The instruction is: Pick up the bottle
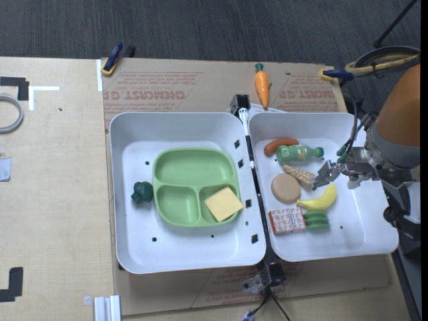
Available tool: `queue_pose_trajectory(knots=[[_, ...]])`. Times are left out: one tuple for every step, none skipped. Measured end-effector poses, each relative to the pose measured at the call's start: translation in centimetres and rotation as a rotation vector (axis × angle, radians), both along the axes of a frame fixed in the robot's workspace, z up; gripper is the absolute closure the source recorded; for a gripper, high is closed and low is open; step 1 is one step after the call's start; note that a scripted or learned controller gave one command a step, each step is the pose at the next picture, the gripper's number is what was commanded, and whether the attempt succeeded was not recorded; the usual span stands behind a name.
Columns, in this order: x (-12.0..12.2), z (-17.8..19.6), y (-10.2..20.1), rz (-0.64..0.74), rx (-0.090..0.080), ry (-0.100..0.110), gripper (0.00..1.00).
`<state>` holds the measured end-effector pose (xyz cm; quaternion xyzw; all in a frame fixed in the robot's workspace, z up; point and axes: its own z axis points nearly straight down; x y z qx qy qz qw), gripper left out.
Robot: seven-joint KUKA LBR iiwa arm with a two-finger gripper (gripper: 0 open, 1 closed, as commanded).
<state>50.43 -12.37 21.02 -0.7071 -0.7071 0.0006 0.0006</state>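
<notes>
The green bottle lies on its side in the right bin, its cap end pointing right, just below a red sausage. My gripper hangs a little to the right of and below the bottle, over the upper end of the banana. It looks open, nothing sits between its fingers, and it is apart from the bottle.
Also in the right bin are a corn cob, a tan round disc, a red box and a green vegetable. The left bin holds a green divided tray, a yellow wedge and broccoli. A carrot lies behind the bins.
</notes>
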Motion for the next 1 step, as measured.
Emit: queue_pose_trajectory(knots=[[0.04, 0.93, -0.02, -0.001, -0.001, 0.000, 1.00]])
